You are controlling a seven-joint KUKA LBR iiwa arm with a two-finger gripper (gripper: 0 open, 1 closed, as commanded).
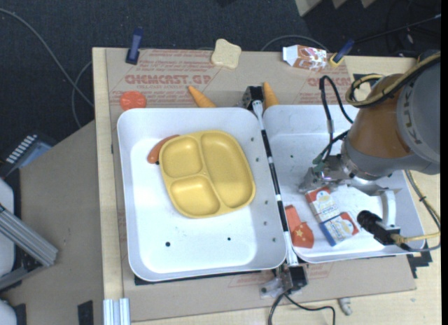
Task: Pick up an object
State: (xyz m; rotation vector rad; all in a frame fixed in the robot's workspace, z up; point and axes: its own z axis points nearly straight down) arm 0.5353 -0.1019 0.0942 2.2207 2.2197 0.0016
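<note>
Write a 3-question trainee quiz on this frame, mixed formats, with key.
1. True or false: the yellow three-compartment plastic plate lies in the left white bin.
2. Multiple choice: the small red-and-white carton lies A) in the right white bin, B) on the plate, C) on the cardboard behind the bins.
3. Fill in: the claw is above the ___ bin.

Key: 1 true. 2 A. 3 right.
</note>
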